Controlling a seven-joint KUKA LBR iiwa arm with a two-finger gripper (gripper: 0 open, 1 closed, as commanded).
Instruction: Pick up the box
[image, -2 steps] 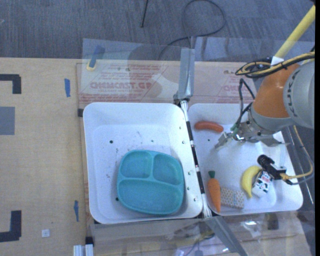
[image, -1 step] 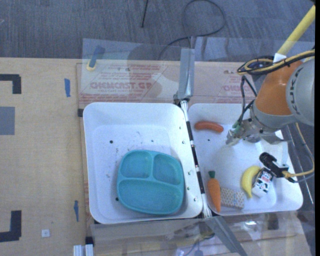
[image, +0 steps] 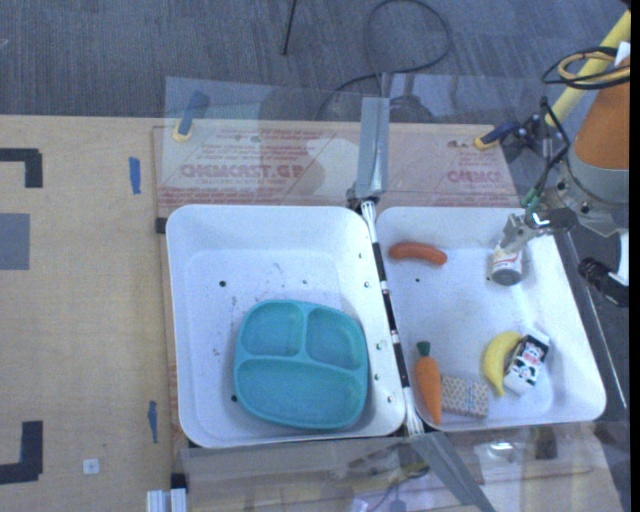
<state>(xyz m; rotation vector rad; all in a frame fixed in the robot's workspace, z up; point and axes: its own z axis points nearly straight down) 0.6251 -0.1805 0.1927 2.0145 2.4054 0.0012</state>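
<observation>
Closest to the camera, at the near edge of the right bin (image: 590, 395), lie the carrot (image: 428, 388), a small patterned packet (image: 465, 397), the banana (image: 496, 361) and the box (image: 526, 362), all well below my gripper (image: 515, 237). That box touches the banana and its long axis runs tilted, from near-left to far-right. Whether my fingers are spread or closed I cannot tell, because they are small and blurred beside a grey can (image: 506, 265), and my arm is cut off at the frame edge.

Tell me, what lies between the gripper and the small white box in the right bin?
In the camera view, bare white bin floor separates the gripper from the box; the banana touches the box's left side.
</observation>
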